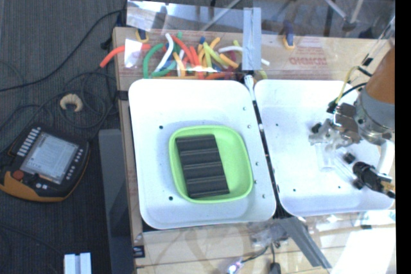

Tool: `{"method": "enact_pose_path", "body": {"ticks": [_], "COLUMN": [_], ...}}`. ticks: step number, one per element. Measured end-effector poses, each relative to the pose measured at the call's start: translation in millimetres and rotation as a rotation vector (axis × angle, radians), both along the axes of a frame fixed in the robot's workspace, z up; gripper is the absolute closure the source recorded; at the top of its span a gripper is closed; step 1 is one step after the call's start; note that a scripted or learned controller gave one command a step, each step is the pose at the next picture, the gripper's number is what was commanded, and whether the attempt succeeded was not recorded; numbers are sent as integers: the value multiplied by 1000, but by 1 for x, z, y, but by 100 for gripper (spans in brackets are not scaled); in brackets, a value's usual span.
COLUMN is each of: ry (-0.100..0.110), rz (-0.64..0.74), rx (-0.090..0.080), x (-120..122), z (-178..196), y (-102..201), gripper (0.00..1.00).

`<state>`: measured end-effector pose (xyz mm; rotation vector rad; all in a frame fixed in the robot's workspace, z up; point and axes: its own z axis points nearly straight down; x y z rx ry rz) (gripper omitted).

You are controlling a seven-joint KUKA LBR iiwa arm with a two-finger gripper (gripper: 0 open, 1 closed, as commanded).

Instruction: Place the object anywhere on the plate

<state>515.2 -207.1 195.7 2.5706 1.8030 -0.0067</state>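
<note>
A square green plate lies in the middle of the left white bin. A dark grey ribbed block lies flat on the plate, its long side running front to back, inside the rim. The arm comes in from the right, and my gripper hangs low over the right bin, well away from the plate and block. Nothing shows between the gripper's tips.
A heap of coloured flexible tubes lies behind the bins against a clear panel. A taped divider post stands at the back between the bins. A teach pendant and cables lie on the floor to the left.
</note>
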Motion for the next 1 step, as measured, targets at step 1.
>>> {"method": "enact_pose_path", "body": {"ticks": [1], "ry": [0], "rz": [0], "rx": [0], "x": [0], "z": [0], "y": [0], "gripper": [0]}}
